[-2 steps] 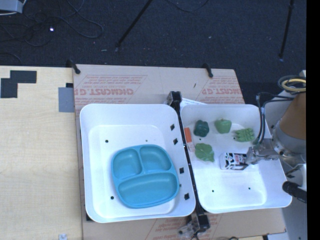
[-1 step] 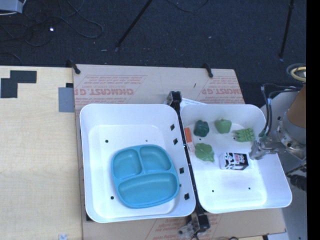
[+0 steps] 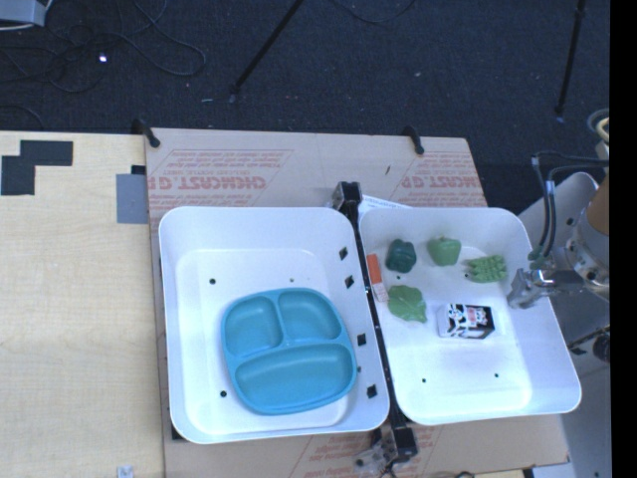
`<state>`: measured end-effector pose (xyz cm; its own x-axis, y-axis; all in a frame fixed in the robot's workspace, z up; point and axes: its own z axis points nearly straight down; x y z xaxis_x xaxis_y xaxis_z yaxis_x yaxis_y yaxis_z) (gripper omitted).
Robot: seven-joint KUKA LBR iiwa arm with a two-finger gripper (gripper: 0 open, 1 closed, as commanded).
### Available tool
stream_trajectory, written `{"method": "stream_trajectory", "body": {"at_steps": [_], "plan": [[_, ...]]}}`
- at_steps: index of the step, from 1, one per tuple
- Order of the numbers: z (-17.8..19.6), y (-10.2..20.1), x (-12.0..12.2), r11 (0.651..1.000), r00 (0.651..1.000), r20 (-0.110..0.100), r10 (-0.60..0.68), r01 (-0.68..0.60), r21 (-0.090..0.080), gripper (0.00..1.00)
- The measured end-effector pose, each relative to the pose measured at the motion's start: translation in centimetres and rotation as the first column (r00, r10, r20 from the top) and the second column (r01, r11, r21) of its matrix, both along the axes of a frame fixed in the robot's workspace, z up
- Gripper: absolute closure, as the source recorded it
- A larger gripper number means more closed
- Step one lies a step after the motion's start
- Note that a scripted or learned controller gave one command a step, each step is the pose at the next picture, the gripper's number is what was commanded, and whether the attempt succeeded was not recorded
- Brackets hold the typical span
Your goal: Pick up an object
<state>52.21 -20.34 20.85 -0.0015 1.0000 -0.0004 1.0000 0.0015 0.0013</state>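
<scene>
From my console I see the hand at the right bin's right rim, its grip state unreadable, with the pale green toy just to its left and the black-and-white carton lower left.

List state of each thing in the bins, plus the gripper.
Blue tray: flat in left bin, compartments bare.
Dark green toy: loose in right bin.
Light green toy: loose, beside the dark one.
Hand-shaped green toy: lying near the right wall.
Green lump: lying mid-bin.
Black-and-white carton: lying on its side.
Gripper: at right bin's right edge, holding nothing visible.
</scene>
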Motion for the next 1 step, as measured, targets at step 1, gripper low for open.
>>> {"method": "stream_trajectory", "body": {"at_steps": [1], "plan": [[0.87, 4.40, -0.70, 1.000, 1.000, -0.004, 0.003, -0.003, 0.003, 1.00]]}}
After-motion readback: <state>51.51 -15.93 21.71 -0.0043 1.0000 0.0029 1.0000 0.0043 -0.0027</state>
